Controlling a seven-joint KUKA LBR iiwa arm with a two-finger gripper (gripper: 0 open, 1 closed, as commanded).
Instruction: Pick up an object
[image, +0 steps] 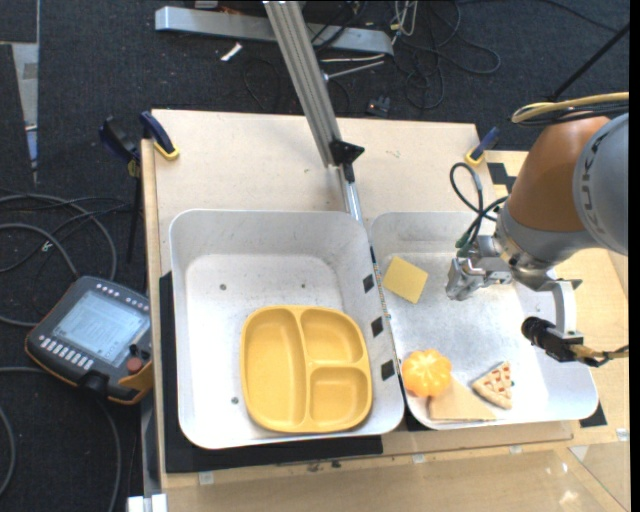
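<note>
From the overhead camera, we see our gripper (466, 281) low over the right bin (560, 405), nothing between its fingers; how wide they stand we cannot tell. The cheese slice (406, 279) lies just beside it, toward the left bin (200, 240), making it the nearest pick. The orange (426, 372) and pizza slice (494, 384) sit nearer the front edge.

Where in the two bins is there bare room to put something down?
Left bin: bare floor behind and left of the yellow tray. Right bin: bare middle between the cheese and pizza slice. Crowded along its front, by the orange, and under the gripper.
</note>
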